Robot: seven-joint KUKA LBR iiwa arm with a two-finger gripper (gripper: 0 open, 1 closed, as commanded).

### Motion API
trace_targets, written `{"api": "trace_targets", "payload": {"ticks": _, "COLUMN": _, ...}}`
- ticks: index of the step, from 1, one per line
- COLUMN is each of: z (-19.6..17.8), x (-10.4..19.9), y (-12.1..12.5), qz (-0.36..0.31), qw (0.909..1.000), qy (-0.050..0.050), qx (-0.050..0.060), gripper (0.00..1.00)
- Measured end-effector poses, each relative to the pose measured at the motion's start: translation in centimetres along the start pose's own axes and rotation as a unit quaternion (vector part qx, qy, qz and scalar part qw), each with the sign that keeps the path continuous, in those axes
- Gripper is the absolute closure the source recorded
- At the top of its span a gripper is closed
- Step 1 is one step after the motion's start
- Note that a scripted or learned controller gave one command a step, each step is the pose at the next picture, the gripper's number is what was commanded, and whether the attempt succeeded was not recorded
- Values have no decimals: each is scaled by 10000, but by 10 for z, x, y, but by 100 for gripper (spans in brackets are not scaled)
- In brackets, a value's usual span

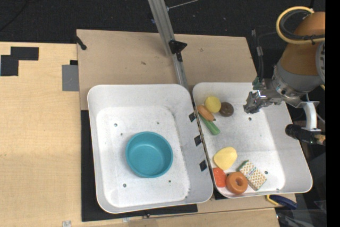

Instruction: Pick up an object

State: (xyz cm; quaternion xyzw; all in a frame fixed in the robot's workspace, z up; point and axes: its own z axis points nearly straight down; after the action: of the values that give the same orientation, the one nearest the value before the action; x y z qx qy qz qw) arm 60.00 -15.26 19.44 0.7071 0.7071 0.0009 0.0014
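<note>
My gripper hangs over the far part of the right bin, a little to the right of a brown ball and a yellow lemon. Nothing shows between its fingers. An orange carrot and a green piece lie by the bin's left wall. Near the front of the bin sit a yellow fruit, an orange ring, a small red piece and a patterned block.
The left bin holds a teal bowl. A slanted metal rail runs from the top down to the gap between the bins. The arm's grey body stands at the right.
</note>
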Motion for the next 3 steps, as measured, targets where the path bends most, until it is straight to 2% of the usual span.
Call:
{"api": "trace_targets", "payload": {"ticks": 1, "z": -39, "x": 0, "y": 1, "qz": 0, "qw": 10000, "qy": 0, "qx": 1, "gripper": 100}}
{"api": "trace_targets", "payload": {"ticks": 3, "z": -41, "x": 117, "y": 8, "qz": -19, "qw": 10000, "qy": 8, "qx": 22, "gripper": 100}}
